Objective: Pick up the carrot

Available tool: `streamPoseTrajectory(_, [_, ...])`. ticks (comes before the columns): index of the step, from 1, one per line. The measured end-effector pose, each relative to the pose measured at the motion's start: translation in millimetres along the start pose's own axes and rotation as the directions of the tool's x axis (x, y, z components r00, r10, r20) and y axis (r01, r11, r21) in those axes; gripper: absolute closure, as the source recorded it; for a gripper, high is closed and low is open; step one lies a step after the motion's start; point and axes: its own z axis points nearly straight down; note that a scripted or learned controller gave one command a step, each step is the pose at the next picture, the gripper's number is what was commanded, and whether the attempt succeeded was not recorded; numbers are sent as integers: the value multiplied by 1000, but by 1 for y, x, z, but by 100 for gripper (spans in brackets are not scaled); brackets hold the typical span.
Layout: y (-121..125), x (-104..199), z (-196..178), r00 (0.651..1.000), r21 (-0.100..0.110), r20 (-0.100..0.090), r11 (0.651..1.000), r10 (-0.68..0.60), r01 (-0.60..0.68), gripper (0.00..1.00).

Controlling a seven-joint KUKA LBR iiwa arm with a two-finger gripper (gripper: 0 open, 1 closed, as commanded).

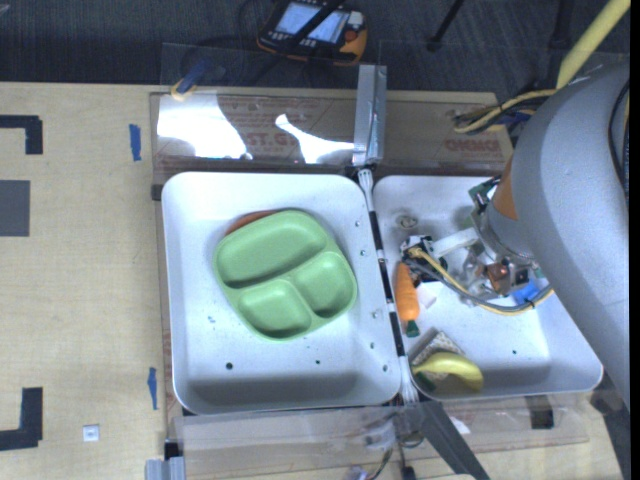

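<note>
Carrot lies in the right bin, lengthwise against that bin's left wall, just beside the ridge where the two bins meet; little room on its wall side, bare floor on its other side.
Gripper hangs over the middle of the right bin, near the carrot and to its right; open or closed: cannot tell, wiring hides it; nothing seen held.
Arm covers the bin's right rear corner; front right floor bare.
Banana at the front of the right bin, near the carrot's front end, apart from it; a brownish scrap touches its rear.
Left bin: green divided plate in the middle, compartments bare; a reddish thing shows at its rear edge, mostly hidden; bare floor all round.
Writing: reddish letters on the board behind the bins, not readable; small lit screen beyond the bench, text too small.
</note>
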Motion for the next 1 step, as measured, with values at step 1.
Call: streamPoseTrajectory(1, [-16,-37,-1,994,1,-1,994,-106,106,100])
